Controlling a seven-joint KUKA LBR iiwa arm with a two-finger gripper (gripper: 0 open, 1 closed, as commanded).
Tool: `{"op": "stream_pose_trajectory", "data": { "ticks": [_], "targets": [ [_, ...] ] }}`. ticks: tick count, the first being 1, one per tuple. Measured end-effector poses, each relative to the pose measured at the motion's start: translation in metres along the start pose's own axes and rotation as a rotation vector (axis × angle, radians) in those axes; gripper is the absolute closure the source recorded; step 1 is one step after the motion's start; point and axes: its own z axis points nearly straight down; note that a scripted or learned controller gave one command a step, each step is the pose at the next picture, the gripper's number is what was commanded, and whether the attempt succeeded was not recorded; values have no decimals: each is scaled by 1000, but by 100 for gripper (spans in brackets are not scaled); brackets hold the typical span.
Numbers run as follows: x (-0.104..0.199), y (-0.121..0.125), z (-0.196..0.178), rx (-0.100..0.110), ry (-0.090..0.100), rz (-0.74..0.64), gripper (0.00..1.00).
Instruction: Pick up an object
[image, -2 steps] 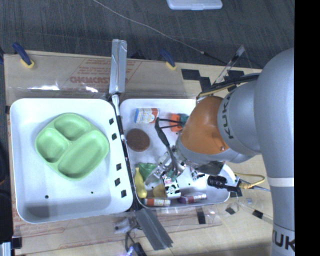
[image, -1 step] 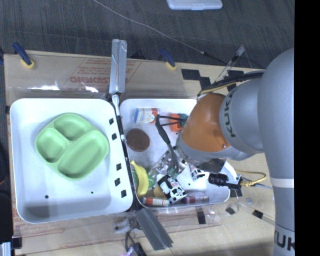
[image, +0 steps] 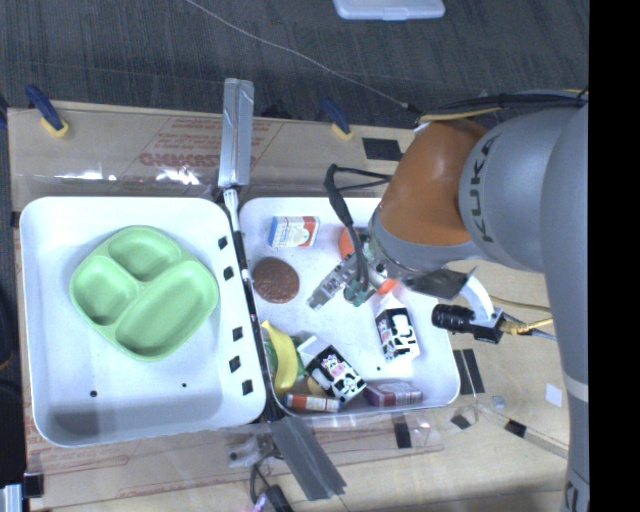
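Observation:
My gripper (image: 343, 288) hangs over the middle of the right bin (image: 440, 375), below the orange wrist band. It is open, and bare white bin floor shows between its fingers. A brown round disc (image: 276, 280) lies just left of it. A white and red carton (image: 293, 232) sits at the bin's back, with a small orange piece (image: 346, 240) beside it. Right of the gripper lie an orange and white tube (image: 386, 288) and a cow-patterned bottle (image: 397, 334).
Along the right bin's front lie a banana (image: 283, 358), a cow-patterned box (image: 336, 376), a red marker (image: 310, 403) and a purple item (image: 396, 396). The left bin (image: 60, 400) bears a green divided plate (image: 145, 290). A metal divider (image: 236, 130) stands between the bins.

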Motion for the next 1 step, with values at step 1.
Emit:
{"op": "stream_pose_trajectory", "data": {
  "ticks": [1],
  "targets": [
    [-65, -40, 33, 7, 4, 274, 100]
  ]
}}
